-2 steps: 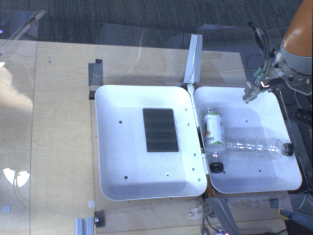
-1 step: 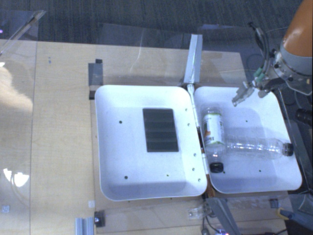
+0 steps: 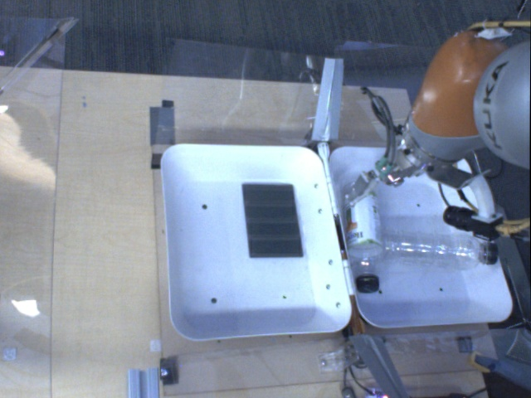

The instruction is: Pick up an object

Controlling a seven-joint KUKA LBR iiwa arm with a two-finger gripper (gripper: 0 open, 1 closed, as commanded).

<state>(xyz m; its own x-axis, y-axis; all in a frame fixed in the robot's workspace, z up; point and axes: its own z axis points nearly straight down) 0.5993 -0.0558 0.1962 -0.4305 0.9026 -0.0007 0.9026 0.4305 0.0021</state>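
Partly hidden under arm point(image 3: 465, 89), fingers point(image 3: 365, 187) over clear bottle point(image 3: 362, 222); spacing unclear.

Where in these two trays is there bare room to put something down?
Left bin: bare floor all around the dark pad at its middle. Right bin: crowded by two clear bottles, a black cap and the gripper; its near right corner is free.

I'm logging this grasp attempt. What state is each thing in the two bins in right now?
Dark grey ribbed rectangular pad: lying flat, mid left white bin.
Clear plastic bottle with white label: on its side, against right white bin's left wall.
Small black cap: loose on right bin floor.
Tool: above the bottle.
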